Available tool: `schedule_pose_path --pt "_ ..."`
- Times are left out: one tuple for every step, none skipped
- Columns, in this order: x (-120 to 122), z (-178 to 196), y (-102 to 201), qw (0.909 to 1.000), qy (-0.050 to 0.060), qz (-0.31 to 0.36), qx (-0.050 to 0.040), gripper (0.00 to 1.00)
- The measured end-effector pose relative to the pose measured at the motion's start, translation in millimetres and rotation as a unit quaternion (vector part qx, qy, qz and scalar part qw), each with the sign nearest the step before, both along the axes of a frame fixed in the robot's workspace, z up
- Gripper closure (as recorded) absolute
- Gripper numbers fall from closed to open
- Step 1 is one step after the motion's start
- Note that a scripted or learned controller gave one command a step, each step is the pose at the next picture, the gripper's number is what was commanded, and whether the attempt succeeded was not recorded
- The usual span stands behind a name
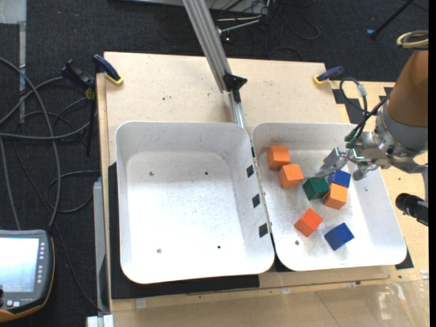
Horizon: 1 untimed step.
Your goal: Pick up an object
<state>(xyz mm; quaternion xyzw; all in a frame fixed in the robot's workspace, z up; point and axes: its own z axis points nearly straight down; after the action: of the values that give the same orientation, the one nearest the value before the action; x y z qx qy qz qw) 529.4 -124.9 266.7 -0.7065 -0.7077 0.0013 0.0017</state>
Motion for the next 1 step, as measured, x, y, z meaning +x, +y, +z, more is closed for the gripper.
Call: schedule_pose_path --pt "0.6 1.9 -0.2 1.0 -0.002 -0.001 -0.0004 0.0"
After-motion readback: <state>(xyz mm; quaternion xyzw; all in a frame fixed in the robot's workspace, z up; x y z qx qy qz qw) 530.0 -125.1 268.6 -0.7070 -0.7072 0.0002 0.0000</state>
